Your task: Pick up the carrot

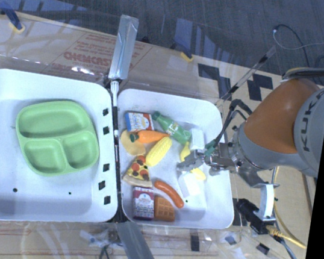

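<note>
A: Fingers of two-finger metal gripper (189, 160) low in right white bin (216, 208), over yellow and white pieces; spread or pressed together, cannot tell. Nothing visibly pinched.

B: Orange plastic carrot with green top (150, 136) toward bin's upper left, well apart from gripper, touching yellow plastic corn cob (159, 150).

A: Best approach: shift left, straddle carrot across its narrow width, descend clear of corn.

B: Crowding: green plastic bottle (171, 127) just above, pizza slice toy (138, 169) below. Green divided plate (57, 137) in left bin, no obstacle.
</note>
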Controlling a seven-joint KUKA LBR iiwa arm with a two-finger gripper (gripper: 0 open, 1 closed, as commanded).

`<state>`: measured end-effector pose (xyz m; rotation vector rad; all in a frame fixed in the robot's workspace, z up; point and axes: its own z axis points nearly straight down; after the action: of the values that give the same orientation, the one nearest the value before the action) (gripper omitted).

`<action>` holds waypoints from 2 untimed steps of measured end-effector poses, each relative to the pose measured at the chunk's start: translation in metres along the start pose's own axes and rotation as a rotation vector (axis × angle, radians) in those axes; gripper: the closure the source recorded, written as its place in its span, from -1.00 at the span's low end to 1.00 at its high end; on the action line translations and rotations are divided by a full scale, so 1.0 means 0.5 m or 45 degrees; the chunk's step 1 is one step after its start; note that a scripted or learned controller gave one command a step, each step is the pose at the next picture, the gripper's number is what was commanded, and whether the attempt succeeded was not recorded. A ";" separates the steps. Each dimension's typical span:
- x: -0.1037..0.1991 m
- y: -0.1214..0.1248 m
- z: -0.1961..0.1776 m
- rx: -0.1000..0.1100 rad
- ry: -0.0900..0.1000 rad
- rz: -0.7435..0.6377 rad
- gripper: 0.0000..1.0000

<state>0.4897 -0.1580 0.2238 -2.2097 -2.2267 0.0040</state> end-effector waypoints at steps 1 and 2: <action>0.060 0.104 0.071 -0.001 -0.002 -0.076 -1.00; 0.138 0.233 0.064 -0.003 -0.001 -0.093 -1.00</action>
<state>0.6057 -0.0881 0.1912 -2.1279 -2.3077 0.0021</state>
